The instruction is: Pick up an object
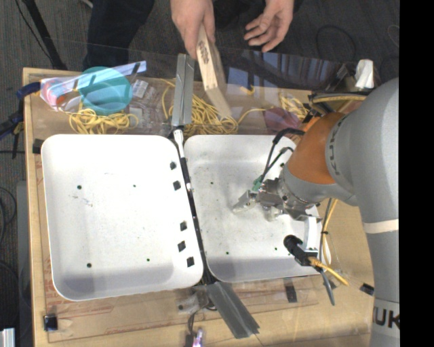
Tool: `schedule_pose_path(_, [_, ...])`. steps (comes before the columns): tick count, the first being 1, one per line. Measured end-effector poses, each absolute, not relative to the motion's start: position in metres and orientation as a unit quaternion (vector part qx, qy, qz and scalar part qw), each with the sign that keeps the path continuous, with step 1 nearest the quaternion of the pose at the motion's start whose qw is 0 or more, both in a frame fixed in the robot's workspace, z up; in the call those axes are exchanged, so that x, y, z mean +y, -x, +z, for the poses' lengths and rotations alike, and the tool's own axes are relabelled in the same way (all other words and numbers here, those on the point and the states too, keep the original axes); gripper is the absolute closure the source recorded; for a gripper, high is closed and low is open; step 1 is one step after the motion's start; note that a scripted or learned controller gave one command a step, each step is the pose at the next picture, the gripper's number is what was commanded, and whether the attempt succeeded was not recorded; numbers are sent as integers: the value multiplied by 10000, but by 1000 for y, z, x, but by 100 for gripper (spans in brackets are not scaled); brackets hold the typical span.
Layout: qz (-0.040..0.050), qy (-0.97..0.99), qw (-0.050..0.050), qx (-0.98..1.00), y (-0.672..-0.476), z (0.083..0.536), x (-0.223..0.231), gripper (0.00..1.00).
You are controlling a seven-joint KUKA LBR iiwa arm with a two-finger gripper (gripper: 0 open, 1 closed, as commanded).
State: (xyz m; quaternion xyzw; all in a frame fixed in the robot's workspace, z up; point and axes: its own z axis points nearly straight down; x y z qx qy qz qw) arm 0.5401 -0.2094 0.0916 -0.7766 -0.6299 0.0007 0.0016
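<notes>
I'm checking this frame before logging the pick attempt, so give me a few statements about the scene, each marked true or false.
1. The gripper is over the right bin. True.
2. A blue bowl sits inside the left bin. False: the blue bowl lies on the bench beyond the bins.
3. A person's hand holds a wooden block above the bench's far edge. True.
4. The yellow cord lies in the right bin. False: it lies outside, behind both bins.
5. The arm reaches into the left bin. False: the arm reaches into the right bin.
</notes>
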Motion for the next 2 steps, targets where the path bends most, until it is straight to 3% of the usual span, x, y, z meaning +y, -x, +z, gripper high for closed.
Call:
schedule_pose_path(1, [3,7430,17,-6693,-476,92,-164,0])
schedule_pose_path(2, [7,7284,15,-6851,-514,91,-139,0])
